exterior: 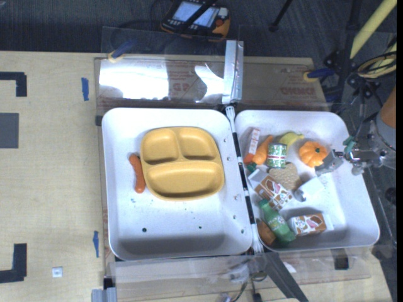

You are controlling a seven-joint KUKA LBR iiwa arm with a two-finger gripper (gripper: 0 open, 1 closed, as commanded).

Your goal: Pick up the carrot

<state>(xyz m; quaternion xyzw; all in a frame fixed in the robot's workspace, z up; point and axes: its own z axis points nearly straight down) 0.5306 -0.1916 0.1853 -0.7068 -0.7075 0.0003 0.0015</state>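
The gripper point(332, 162) sits at the three o'clock edge of the right bin point(359, 200), metal parts low over the bin floor, just beside a small orange pumpkin point(311, 152), and whether it is spread or pressed together I cannot tell; nothing shows pinched in it. The carrot point(264, 148) lies at about ten o'clock in that bin, a slim orange piece slanting between a red-and-white carton point(252, 139) and a green-labelled can point(276, 156). So, as I read it, the pick is not yet made: the carrot rests in the pile, well apart from the gripper, with the pumpkin and can between them. Reaching across, closing and lifting all look left to do.

Over in the left bin point(119, 187), a yellow divided tray point(181, 161) takes the centre with a reddish sausage point(136, 172) at its nine o'clock side.

Hard to make out: the gripper blurs into cables at the frame's edge, and the arm is cut off at three o'clock. The carrot is partly tucked under its neighbours. Another orange scrap point(267, 233) peeks out at seven o'clock beside a green bottle point(277, 223), and I cannot say what it is
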